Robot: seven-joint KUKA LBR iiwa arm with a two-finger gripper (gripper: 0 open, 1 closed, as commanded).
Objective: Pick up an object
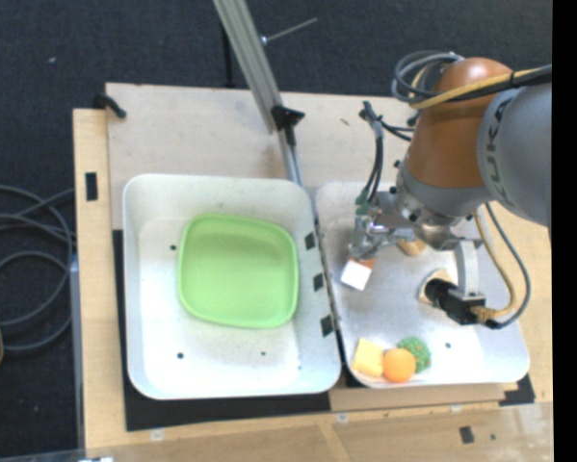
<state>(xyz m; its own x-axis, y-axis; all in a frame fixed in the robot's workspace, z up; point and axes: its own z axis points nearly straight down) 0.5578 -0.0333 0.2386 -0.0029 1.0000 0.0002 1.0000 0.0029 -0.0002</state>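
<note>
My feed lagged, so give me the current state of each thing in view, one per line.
Gripper: low over right bin, just above white block.
White block: on bin floor, tilted.
Green plate: flat in left bin.
Yellow block, orange ball, green piece: clustered at right bin's near edge.

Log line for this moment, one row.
tool low in right bin, over white block | grasp unconfirmed | yellow piece, orange ball, green piece at near edge | green plate in left bin
</note>
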